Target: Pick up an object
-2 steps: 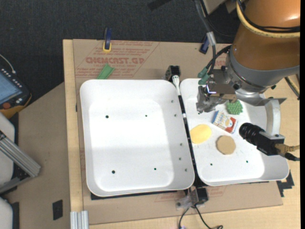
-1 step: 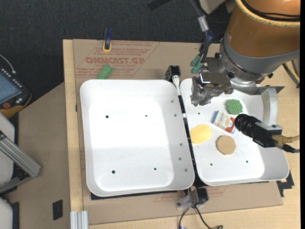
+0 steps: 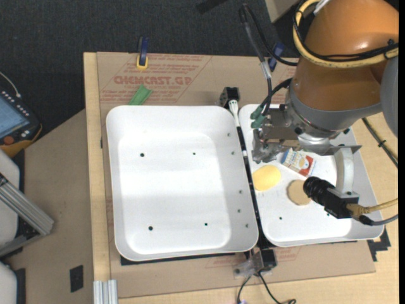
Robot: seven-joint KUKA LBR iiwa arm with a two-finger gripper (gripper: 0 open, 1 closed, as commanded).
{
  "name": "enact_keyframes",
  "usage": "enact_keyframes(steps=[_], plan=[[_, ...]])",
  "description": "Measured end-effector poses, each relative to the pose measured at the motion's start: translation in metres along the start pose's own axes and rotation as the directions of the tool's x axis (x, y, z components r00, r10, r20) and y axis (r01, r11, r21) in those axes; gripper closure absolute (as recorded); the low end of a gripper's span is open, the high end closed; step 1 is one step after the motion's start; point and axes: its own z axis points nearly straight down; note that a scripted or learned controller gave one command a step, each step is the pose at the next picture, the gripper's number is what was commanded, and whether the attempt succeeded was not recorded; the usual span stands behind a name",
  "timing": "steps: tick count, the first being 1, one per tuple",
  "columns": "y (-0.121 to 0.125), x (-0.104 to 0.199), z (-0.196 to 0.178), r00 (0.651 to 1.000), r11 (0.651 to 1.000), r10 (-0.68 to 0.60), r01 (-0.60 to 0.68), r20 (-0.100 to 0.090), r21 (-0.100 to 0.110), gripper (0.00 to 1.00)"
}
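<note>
Two shallow white bins are set side by side on a brown cardboard sheet with red "CHEMCAST" lettering printed across its top, and that sheet is laid over a light tan bench top. A strip of green tape is stuck on the cardboard above the left bin, and a blue-and-yellow clamp is clipped at the sheet's far edge. Dark carpet-like floor is seen beyond the bench, with a bit of aluminium extrusion and a device with a blue screen at the far left. The left bin shows just four small dark dots on its floor. The right bin is where the stuff is kept: a yellow lemon-like object near the divider between the bins, a round tan cookie-like piece just to its right, and a small white, blue and red packet a bit further back, partly tucked under the arm. The gripper is hung over the right bin's left side, just behind the yellow object, under the big orange band and grey wrist; how its tips are set can't be told from this angle, and nothing is seen held in it. A black cylindrical attachment with a cable is seen just beside the tan piece.
</note>
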Motion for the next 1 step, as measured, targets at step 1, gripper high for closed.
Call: enact_keyframes(steps=[1], plan=[[0.0009, -0.0604, 0.0018, 1.0, 1.0, 0.003, -0.003, 0.0, -0.007, 1.0]])
